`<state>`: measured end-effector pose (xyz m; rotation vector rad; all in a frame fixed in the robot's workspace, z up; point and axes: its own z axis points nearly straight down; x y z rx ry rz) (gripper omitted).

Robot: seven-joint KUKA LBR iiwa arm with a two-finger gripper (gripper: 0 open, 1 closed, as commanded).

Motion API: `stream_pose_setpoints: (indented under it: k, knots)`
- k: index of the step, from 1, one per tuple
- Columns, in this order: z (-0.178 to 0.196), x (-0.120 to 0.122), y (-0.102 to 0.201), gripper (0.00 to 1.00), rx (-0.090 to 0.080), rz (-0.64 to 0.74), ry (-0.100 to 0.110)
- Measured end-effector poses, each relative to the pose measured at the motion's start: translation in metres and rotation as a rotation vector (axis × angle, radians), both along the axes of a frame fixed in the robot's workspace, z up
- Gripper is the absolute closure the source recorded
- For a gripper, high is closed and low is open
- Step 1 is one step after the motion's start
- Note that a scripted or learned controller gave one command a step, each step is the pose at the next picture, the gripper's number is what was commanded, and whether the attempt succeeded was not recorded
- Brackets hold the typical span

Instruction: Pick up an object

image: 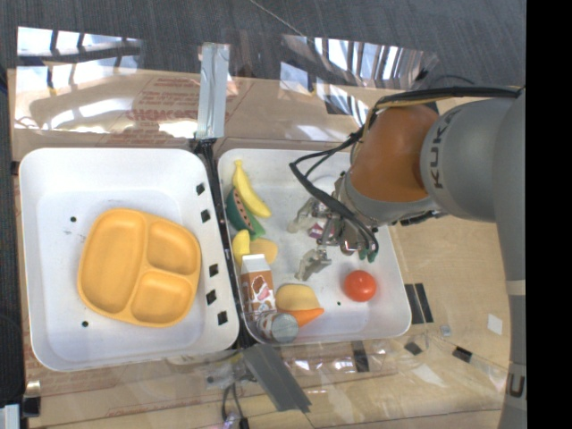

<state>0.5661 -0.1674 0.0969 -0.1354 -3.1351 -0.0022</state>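
My gripper hangs over the middle of the right bin, open, with bare white floor between its two fingertips. A red tomato lies to its lower right. A yellow banana and a watermelon slice lie to its left along the bin's left wall. Below them are a small yellow lemon-like piece, a brown and white carton, a yellow rounded fruit, an orange carrot and a grey can end.
The left bin holds a yellow divided plate. The grey arm with its orange band reaches in from the right over the right bin's far corner. Black cables loop above the gripper.
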Motion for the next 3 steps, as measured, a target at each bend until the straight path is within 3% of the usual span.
stream_pose_setpoints:
  k: [1, 2, 3]
  knots:
    - [-0.005, 0.045, 0.065, 0.00, 0.000, -0.136, -0.005]
    - [0.006, 0.046, 0.064, 1.00, -0.003, -0.131, -0.009]
    - [0.006, 0.046, 0.064, 0.00, -0.003, -0.130, -0.009]
